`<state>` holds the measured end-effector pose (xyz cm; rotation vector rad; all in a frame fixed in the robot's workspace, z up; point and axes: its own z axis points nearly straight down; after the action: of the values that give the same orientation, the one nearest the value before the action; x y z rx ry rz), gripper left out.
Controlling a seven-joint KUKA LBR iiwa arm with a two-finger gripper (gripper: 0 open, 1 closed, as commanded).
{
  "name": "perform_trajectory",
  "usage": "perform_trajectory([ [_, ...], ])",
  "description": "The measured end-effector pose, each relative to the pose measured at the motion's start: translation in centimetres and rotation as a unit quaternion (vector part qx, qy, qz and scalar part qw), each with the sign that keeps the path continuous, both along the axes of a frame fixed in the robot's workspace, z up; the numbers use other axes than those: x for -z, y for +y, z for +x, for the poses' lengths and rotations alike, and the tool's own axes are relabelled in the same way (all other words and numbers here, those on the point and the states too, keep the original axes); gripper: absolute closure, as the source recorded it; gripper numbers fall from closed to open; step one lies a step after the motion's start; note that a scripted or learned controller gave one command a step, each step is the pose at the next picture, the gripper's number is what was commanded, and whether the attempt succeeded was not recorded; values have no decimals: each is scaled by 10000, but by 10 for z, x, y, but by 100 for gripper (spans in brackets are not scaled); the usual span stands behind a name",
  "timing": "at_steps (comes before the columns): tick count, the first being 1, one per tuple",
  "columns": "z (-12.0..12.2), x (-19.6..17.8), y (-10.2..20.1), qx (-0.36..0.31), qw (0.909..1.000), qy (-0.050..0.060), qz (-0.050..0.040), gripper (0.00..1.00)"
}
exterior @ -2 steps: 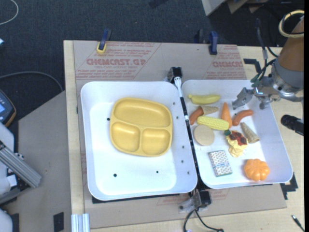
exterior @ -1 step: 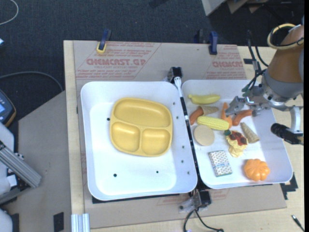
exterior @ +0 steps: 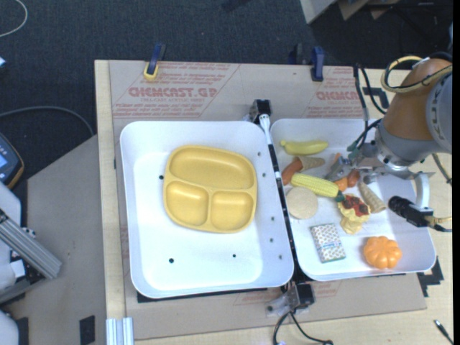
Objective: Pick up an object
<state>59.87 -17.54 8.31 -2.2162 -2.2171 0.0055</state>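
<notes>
The board [exterior: 215, 85] under the bins bore red print, "CHEMCAST GP" repeated in rows, clearest behind the left bin [exterior: 144, 250]; smaller lines beneath it could not be read.

Nearest in the right bin [exterior: 424, 261] sat an orange pumpkin [exterior: 381, 252], with a small patterned packet [exterior: 327, 242] to its left; bare floor lay between them and the front rim; behind these lay a pale round cookie [exterior: 302, 205], a corn cob [exterior: 313, 185] and a jumble of small food toys [exterior: 355, 210]; farther back lay a carrot [exterior: 292, 170] by the divider and a banana [exterior: 304, 147] near the rear wall.

The gripper [exterior: 350, 169] was low over the bin's middle, its tips just right of the cob and just above the jumble; whether the jaws stood apart or together could not be told, and nothing could be seen between them.

The left bin held a yellow tray [exterior: 210, 188] of three compartments, with open white floor all round it, widest in front.
</notes>
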Motion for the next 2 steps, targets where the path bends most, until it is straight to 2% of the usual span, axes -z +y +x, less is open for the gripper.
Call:
perform_trajectory([
  [1, 3, -16, -1, 3, 10000, -57, -18, 100],
  [2, 2, -75, 7, -5, 10000, -75, -23, 100],
])
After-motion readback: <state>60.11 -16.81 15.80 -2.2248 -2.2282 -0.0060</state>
